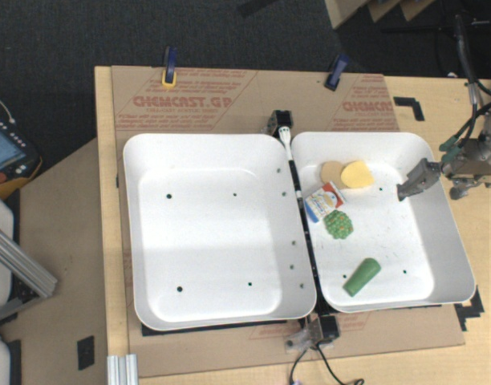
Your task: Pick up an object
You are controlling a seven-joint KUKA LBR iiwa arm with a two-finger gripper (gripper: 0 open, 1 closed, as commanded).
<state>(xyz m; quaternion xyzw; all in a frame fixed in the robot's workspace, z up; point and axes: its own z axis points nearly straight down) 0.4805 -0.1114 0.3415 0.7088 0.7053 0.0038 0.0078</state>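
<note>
The right bin (438,239) holds several small things. A yellow rounded piece (358,174) lies against a tan one (332,171) near the bin's back. In front of them sit a small red, white and blue carton (322,201) and a bumpy green ball (338,224). A green cylinder (361,277) lies alone toward the front. My gripper (412,184) reaches in over the bin's right side, to the right of the yellow piece and apart from it. Nothing shows in its grasp.
The left bin (149,295) stands beside the right one, with a black divider strip (298,207) between them. Both rest on a cardboard sheet (229,95) held by two clamps (169,66) at the back.
</note>
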